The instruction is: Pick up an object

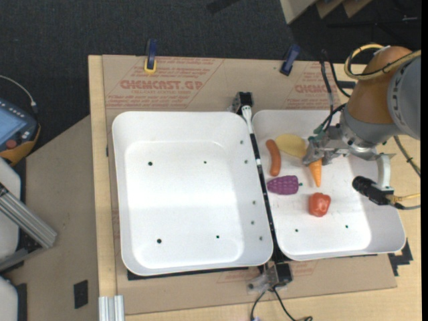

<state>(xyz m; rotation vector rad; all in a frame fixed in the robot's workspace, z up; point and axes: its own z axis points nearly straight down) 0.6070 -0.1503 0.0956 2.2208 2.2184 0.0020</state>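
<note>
Nearest me, at the front edge of the counter [200, 299], a small black clamp [277, 275] with a trailing wire sits where the two white bins meet; the left bin [127, 179] is the larger-looking one, its floor marked by a few dark dots; the right bin [381, 236] holds all the toy food; a red tomato [319, 204] lies toward the middle of its floor, with a purple bunch of grapes [283, 185] to its left, near the shared wall but apart from it; beyond the grapes an orange-red sausage [273, 157] lies lengthwise, and just beside it, farther back, a pale yellow piece [291, 145] that I cannot name more closely; the grey arm [401, 105] with its orange band comes in from the right and its gripper [319, 154] hangs low directly over the upper end of an orange carrot [315, 174], whose tip points toward me; whether the jaws are apart or closed on the carrot I cannot tell, since the wrist hides them; a brown cardboard sheet [200, 79] lies under both bins, pinned at the back by two blue clips [151, 53].
</note>
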